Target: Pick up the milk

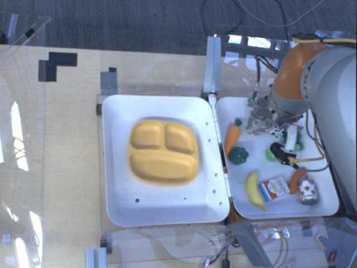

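My gripper point(261, 123) hangs low over the back of the right bin point(329, 202), just right of the carrot point(232, 138). A small white piece with black cow spots point(277, 131) lies right against the gripper's right side. A red, white and blue carton point(274, 188) lies flat near the bin's front, well apart from the gripper. I cannot tell which of these two is the milk. Nothing shows as held.
The right bin also holds a green broccoli point(239, 155), a banana point(254, 190), a sausage point(297, 179), a spotted white can point(307, 191) and green bits point(299, 146). In the left bin point(111, 161) sits a yellow divided tray point(163, 151).
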You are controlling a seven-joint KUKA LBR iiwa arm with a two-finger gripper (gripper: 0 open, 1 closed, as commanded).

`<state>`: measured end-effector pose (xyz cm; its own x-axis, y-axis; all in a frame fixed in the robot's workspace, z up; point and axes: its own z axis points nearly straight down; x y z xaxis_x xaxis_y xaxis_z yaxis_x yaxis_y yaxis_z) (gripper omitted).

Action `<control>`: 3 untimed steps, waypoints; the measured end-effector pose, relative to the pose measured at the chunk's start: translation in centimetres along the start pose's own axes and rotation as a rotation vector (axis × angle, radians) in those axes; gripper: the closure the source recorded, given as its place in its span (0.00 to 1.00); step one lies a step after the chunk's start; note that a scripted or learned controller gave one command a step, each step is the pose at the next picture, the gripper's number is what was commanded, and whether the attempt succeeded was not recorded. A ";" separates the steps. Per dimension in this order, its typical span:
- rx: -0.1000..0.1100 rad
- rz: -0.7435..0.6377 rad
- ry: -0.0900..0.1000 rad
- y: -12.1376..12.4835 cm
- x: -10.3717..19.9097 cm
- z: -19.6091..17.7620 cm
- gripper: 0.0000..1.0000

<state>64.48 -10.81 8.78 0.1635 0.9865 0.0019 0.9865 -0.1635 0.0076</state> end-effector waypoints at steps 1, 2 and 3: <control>0.000 -0.118 -0.001 -0.3 1.2 -9.0 1.00; 0.001 -0.119 -0.001 -0.3 1.2 -8.9 0.00; -0.001 -0.151 -0.002 2.6 -4.0 -1.0 0.00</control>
<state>66.40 -15.16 9.80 0.0137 0.9999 -0.0016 0.9999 -0.0137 0.0090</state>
